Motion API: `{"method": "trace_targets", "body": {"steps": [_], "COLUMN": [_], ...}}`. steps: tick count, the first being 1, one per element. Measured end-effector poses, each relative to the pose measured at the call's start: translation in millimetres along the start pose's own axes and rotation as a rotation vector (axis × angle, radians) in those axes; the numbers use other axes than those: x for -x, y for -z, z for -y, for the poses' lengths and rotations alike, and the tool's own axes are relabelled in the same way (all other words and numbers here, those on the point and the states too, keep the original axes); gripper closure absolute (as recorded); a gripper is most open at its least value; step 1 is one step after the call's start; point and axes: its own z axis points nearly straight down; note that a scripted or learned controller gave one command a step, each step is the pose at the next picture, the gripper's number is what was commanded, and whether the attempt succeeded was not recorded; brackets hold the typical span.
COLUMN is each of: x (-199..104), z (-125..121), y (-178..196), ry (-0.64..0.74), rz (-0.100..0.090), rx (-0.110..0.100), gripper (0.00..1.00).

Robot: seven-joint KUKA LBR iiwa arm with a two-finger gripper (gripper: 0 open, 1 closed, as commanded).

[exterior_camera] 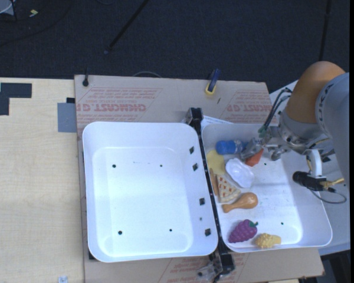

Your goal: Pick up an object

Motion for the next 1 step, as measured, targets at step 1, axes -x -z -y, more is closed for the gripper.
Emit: {"method": "trace_targets", "body": {"steps": [1], "x": [-13.7], "z": [0.8], "y": [-0.6], "ry": [0.000], "rz": [-0.001], "rx": [-0.002], "gripper": [0.00]}}
